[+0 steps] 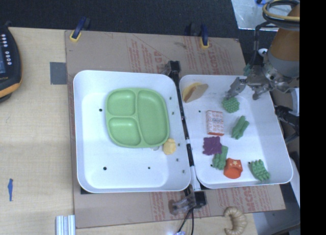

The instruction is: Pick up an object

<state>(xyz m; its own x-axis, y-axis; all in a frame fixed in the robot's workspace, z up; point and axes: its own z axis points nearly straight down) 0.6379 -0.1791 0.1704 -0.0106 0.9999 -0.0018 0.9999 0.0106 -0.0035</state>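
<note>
One round green toy point(231, 105) sits in the right bin point(275, 127) just below the gripper point(235, 90), whose grip cannot be told, so a straight descent centred over it, clear of the nearby red-and-white packet point(215, 122), looks wisest.

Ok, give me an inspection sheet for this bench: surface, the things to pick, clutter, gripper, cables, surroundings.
Surface: two white bins, left bin and right bin, side by side on a cardboard sheet clamped to a wooden bench.
Job's things: in the right bin, a tan wedge, a round green piece, a red and white packet, a green stick, a purple piece, an orange piece, a green comb.
Clutter: green divided plate and small yellow piece in the left bin.
Gripper: gripper over the round green piece, holding nothing visible.
Cables: black cable at the front edge.
Surroundings: handheld controller at left.
</note>
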